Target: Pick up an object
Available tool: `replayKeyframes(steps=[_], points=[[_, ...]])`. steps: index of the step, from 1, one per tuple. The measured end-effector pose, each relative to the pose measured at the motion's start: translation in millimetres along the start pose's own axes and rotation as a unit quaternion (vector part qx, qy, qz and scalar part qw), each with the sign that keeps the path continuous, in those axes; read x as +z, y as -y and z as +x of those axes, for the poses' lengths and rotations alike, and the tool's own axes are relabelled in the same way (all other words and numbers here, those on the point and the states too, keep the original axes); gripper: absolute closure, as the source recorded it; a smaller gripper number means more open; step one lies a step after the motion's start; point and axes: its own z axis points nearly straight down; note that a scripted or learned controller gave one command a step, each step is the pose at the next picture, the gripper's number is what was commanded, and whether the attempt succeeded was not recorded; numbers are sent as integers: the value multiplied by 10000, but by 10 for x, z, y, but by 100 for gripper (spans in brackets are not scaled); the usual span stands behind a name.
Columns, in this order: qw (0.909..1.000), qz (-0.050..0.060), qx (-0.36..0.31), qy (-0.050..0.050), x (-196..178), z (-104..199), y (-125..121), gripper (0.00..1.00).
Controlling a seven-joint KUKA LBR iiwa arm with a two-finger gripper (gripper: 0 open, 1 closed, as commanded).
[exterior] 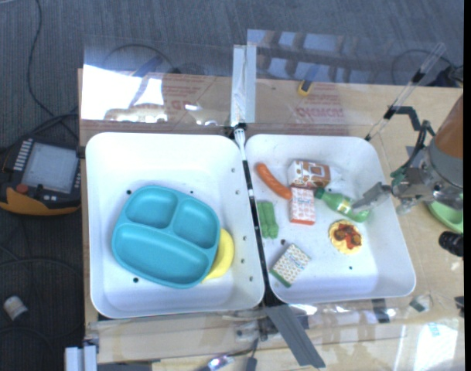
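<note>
The right bin (390, 273) holds several small items. An orange carrot (272, 181) lies at its upper left, beside a brown and white box (308, 173) and a red and white packet (302, 205). A green bottle (342, 205) lies at mid-bin, with a round yellow and red piece (346, 236) below it. A green vegetable (267, 219) sits by the divider, and a checkered packet (290, 263) lies near the front. My gripper (372, 196) reaches in from the right, low over the bin, its tip right beside the green bottle's right end.
The left bin (104, 157) holds a blue divided plate (167, 235) with a yellow banana (224, 256) tucked under its right edge. The arm (440, 161) stands over the right bin's right rim. A green object (449, 212) lies on the bench outside that rim.
</note>
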Motion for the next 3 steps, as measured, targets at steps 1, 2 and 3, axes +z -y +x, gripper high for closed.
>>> replayKeyframes(steps=[1,2,3], points=[[9973,-32,-733,-37,1082,33,-151,0],[9975,-15,-709,-11,1001,-5,-132,100],[9914,2,-1312,9,442,186,282,100]])
